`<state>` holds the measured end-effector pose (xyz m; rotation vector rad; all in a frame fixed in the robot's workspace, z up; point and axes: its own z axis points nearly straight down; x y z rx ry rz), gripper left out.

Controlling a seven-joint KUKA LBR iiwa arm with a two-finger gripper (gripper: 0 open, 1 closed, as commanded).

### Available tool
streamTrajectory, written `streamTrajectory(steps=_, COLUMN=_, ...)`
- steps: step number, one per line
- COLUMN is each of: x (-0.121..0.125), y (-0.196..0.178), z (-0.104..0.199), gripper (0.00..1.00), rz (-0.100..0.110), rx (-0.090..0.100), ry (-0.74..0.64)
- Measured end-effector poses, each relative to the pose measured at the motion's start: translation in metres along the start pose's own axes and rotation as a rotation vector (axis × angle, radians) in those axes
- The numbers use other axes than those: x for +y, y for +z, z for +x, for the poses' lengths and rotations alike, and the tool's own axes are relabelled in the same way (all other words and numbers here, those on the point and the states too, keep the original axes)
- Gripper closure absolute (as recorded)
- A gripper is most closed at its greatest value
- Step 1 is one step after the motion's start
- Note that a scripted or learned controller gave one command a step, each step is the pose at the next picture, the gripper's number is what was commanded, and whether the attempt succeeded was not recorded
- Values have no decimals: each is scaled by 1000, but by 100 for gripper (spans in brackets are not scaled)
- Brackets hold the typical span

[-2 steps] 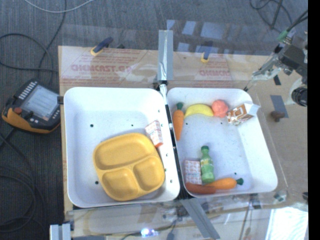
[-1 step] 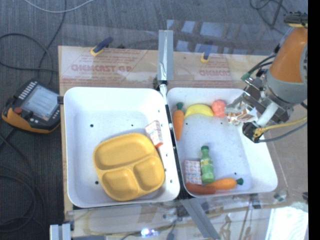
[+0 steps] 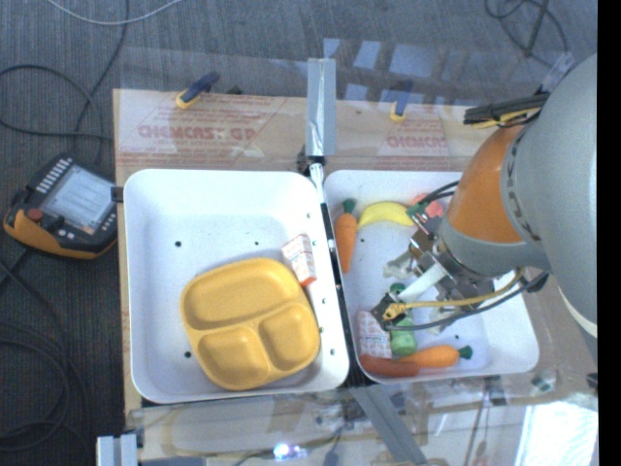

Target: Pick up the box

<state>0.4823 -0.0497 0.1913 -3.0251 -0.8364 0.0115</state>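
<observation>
You see the arm (image 3: 505,202) reaching in from the right over the right bin (image 3: 514,343). The hand (image 3: 412,284) hangs low in this bin, but you cannot tell its state, because cables and the wrist cover it. The box (image 3: 300,257), small with red and white print, lies in the left bin (image 3: 155,202), at the far right corner of the yellow tray (image 3: 250,320). In the right bin you see two carrots (image 3: 345,241) (image 3: 427,359) and a banana (image 3: 386,214).
</observation>
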Motion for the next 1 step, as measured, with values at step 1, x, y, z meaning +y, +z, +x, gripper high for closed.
streamTrajectory(steps=1, x=-45, y=9, z=28, gripper=0, rz=-2, rx=0, ry=-4)
